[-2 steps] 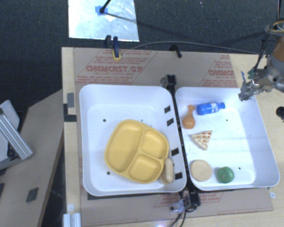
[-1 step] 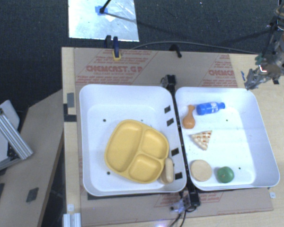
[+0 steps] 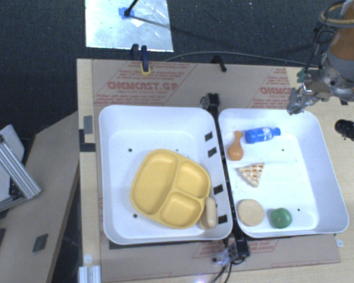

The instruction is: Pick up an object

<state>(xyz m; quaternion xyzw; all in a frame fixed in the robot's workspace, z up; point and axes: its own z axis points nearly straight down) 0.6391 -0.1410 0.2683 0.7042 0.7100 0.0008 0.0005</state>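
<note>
The gripper [image 3: 297, 103] is hovering at upper right, grip state unclear; approach looks underway, descending toward the blue bottle [image 3: 262, 134] probably comes next.

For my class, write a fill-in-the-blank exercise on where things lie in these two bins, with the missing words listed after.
1. The yellow divided tray lies in the ____ bin.
2. The bottle in the right bin is coloured ____.
3. The green ball lies beside the tan ____ near that bin's front edge.
4. The gripper hangs over the right bin's far ____ corner.

Missing words: left; blue; disc; right
</note>
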